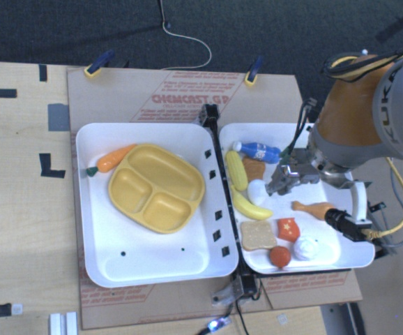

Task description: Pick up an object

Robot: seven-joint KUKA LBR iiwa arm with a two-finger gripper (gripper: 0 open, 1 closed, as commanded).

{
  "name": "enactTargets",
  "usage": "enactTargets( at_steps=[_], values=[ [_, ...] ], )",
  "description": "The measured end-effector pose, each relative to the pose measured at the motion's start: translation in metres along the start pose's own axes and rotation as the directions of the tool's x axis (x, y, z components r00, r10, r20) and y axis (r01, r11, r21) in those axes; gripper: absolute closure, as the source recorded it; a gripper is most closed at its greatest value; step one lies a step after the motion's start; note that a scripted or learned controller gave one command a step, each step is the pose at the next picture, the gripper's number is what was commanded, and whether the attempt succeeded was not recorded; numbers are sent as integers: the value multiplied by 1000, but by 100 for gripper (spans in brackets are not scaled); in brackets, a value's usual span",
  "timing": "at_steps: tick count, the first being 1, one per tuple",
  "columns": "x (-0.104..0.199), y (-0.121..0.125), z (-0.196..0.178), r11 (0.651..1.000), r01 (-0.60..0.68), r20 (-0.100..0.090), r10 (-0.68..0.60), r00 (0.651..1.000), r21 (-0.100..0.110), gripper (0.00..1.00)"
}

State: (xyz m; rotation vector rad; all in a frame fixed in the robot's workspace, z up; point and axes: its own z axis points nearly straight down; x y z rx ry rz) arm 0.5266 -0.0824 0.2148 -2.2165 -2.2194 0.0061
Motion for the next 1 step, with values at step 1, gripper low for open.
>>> enactTargets(
  at_steps=[1],
  values=[
    [3, -3, -20, 1000, 1, 0, -1, 1000, -6, 100]
  ],
)
